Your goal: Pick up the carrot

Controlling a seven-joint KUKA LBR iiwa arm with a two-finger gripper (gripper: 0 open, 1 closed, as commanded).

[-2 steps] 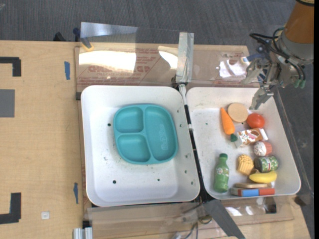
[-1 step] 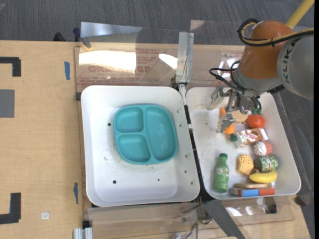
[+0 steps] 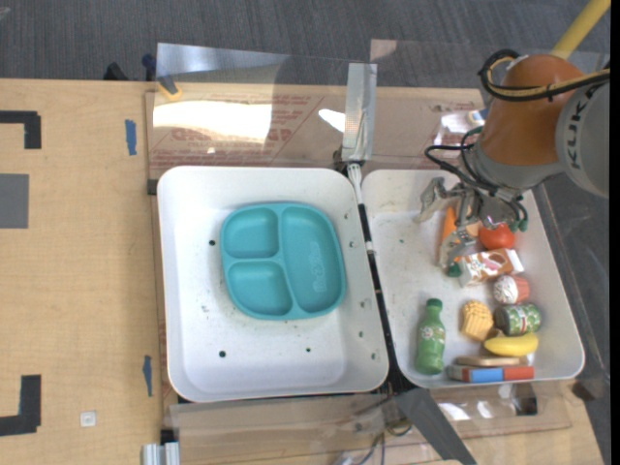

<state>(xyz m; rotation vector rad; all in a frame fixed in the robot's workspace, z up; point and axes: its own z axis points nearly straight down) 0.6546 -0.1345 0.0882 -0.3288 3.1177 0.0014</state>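
Carrot [image 3: 448, 229] lay upright at upper right of the frame; my pincer [image 3: 463, 204] hung over it, whether apart or clamped I couldn't tell.

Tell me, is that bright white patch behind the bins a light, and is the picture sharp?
In the camera view, the patch is glare on a clear panel behind the left bin; the lighting is soft, with faint shadows around the teal tray; the small items near the gripper look slightly blurred.
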